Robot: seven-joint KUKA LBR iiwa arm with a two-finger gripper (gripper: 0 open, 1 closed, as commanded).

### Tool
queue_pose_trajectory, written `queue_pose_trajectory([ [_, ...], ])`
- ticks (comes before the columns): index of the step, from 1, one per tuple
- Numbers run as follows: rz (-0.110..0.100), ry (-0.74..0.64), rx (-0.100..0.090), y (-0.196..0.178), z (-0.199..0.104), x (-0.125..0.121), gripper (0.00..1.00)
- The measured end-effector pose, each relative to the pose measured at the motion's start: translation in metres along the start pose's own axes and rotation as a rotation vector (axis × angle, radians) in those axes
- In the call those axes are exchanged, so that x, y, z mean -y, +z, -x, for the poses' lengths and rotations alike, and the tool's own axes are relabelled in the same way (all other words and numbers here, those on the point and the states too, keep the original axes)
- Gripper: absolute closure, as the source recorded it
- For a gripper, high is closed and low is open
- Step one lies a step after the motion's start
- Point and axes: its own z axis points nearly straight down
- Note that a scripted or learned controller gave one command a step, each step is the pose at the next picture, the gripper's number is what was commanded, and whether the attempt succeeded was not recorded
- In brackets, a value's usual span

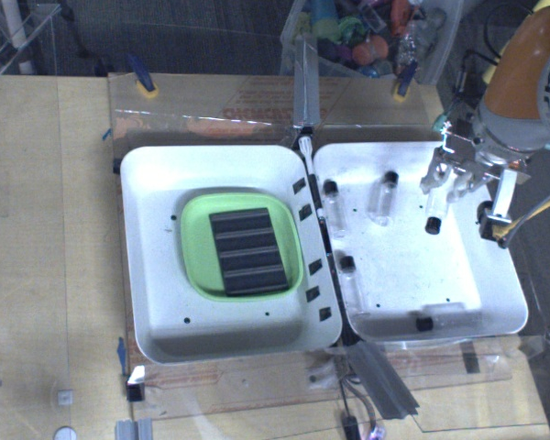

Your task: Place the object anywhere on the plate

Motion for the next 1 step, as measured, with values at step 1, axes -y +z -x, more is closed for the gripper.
queue_pose_trajectory([
  [1, 0.000, 0.000, 0.000, -0.0002, 0.0000, -0.0001, 0.00],
])
